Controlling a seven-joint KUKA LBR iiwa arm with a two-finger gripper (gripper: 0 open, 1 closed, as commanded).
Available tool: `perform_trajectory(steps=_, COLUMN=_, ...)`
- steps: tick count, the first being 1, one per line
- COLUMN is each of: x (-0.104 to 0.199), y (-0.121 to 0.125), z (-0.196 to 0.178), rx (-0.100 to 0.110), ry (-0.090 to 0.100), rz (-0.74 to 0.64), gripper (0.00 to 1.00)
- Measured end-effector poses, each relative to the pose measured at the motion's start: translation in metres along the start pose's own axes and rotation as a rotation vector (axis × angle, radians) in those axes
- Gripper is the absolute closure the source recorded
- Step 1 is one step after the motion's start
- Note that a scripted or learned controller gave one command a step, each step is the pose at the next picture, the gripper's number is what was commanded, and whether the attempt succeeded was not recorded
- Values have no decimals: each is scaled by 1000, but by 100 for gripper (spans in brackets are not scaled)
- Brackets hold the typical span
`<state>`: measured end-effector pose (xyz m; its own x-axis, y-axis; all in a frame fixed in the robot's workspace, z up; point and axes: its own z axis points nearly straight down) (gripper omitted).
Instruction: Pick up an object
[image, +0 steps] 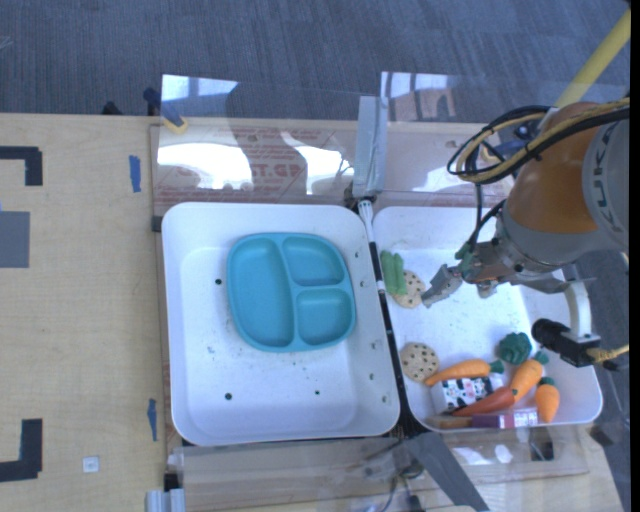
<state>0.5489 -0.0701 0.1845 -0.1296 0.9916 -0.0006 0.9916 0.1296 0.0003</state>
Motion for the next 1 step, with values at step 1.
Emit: perform_trajectory(steps=1, x=-33, y=-71, z=94, rx=-9, ry=0, rz=-15, gripper=0)
